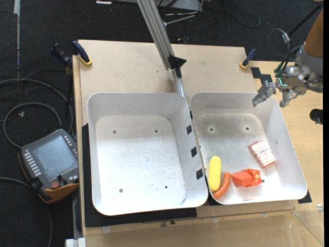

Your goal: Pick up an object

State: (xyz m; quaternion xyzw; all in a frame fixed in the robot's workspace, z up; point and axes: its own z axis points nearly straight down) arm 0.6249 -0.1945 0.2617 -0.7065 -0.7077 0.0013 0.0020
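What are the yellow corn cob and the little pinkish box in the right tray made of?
Corn cob: likely moulded plastic, a toy; its yellow is even and smooth-looking. Pinkish box: probably printed cardboard, with flat faces, sharp edges and a speckled pattern. Both are too small to be sure.

The arm (314,45) is cut off by the right edge, so little beyond its wrist is seen. The hand (274,94) is small and dim against the bin rim; how its fingers stand cannot be told. The print on the box (262,154) is too small to read. The sausage (222,185) lies partly behind the corn (215,173). The pendant (50,163) screen is blurred.
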